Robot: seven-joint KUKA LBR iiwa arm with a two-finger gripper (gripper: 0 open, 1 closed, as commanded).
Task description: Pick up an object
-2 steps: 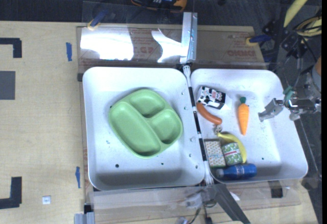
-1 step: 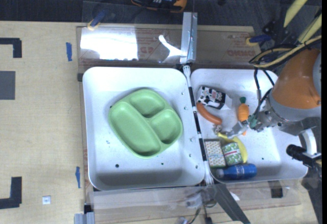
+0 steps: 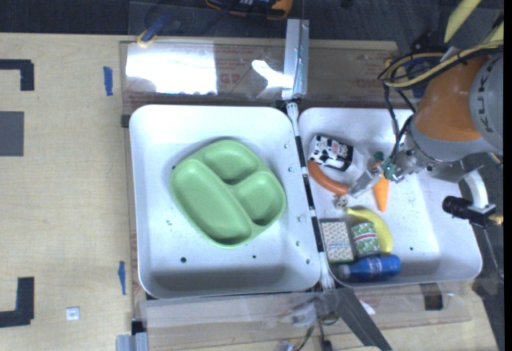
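**Kid:** Where was your end effector [image 3: 370, 179]?

**Arm:** It was low in the right bin [image 3: 448, 249], near the middle. My grey arm [image 3: 468, 113] with the orange band came in from the right side.

**Kid:** Was it open or closed?

**Arm:** I could not tell. That part looked too small and blurry.

**Kid:** What was in that bin?

**Arm:** An orange hot dog [image 3: 326, 178] lay just to the left of my end effector. A small carrot [image 3: 382, 193] was right beside it, on the other side. A black and white cow toy [image 3: 330, 152] sat above the hot dog. Lower down was a yellow banana [image 3: 376, 223], a little patterned box [image 3: 338, 240] next to it, and a blue bottle [image 3: 372, 267] lying on its side at the front.

**Kid:** And the other bin?

**Arm:** The left bin [image 3: 160, 141] had a green plate [image 3: 228, 192] with three sections in it. Both bins sat on the counter [image 3: 64, 181].
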